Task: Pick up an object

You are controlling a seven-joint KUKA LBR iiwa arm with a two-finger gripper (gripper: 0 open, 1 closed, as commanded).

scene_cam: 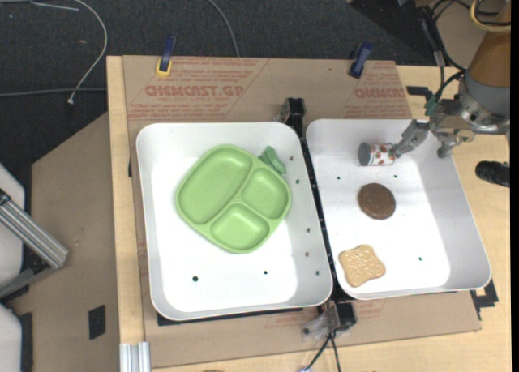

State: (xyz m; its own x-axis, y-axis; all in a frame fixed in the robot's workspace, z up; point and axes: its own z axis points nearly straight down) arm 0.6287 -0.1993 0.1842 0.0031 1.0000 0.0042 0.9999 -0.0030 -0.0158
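Plainly, "CHEMCAST GP" marks the cardboard [195,91] behind the left bin [162,273].

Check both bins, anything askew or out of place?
Mostly tidy. The small can lies tipped on its side at the back of the right bin, right by the gripper. The green divided plate sits rotated in the left bin. Nothing looks spilled.
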